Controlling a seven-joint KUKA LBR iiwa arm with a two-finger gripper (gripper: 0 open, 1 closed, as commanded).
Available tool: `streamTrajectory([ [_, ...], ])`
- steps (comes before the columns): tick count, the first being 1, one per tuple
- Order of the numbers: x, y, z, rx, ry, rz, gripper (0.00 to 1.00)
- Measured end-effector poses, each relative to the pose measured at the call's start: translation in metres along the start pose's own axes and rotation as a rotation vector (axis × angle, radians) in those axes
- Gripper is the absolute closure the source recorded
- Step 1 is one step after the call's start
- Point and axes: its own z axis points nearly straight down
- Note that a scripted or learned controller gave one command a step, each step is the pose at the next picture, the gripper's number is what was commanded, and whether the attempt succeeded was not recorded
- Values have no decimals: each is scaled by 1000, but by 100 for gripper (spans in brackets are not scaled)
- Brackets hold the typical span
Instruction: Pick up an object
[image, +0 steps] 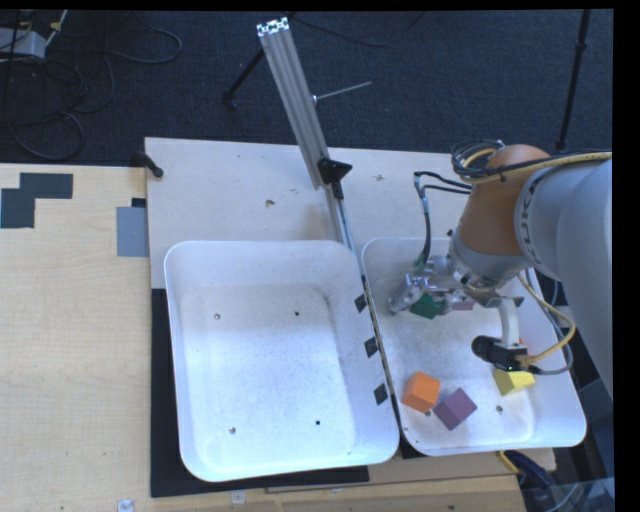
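Observation:
My gripper (428, 296) is low in the right bin (560, 425), near its back left part. A small dark green block (426, 308) lies right under the gripper's tip, partly covered by it. Whether the block rests on the bin floor or is lifted I cannot tell. Toward the front of the same bin sit an orange cube (421, 391) and a purple cube (455, 408), side by side. A yellow block (514, 381) lies to their right.
The left bin (190, 300) stands beside the right one, with a row of black clips (370, 345) along the shared wall. A slanted aluminium post (298, 105) rises behind the bins. The grey arm (560, 230) covers the right bin's back right.

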Motion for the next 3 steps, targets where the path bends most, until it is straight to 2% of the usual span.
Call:
streamTrajectory([
  [1, -3, 0, -9, 0, 1, 9, 100],
  [2, -65, -11, -100, -6, -4, 1, 100],
  [3, 5, 24, -12, 8, 6, -7, 100],
])
